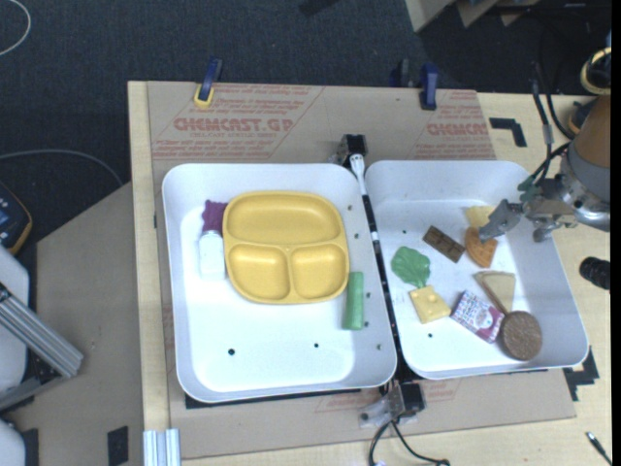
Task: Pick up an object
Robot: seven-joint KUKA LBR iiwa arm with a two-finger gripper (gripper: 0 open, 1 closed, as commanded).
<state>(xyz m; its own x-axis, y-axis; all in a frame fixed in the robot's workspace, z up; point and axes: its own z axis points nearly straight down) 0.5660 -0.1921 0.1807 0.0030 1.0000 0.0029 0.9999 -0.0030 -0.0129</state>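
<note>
Left bin (184, 260) on desk (146, 163): yellow divided tray (286, 246) at centre; white bottle with purple cap (211, 246) just beside tray's left edge; green stick (355, 301) by tray's right edge. Right bin (563, 299), touching left one: green leaf (410, 265), brown bar (444, 244), yellow cheese cube (429, 305), orange pastry (479, 247), tan wedge (497, 285), pink packet (476, 315), brown round cookie (521, 335). Gripper (503, 221) over right bin's far right part, above orange pastry; whether jaws spread or pressed together, cannot tell.
</note>
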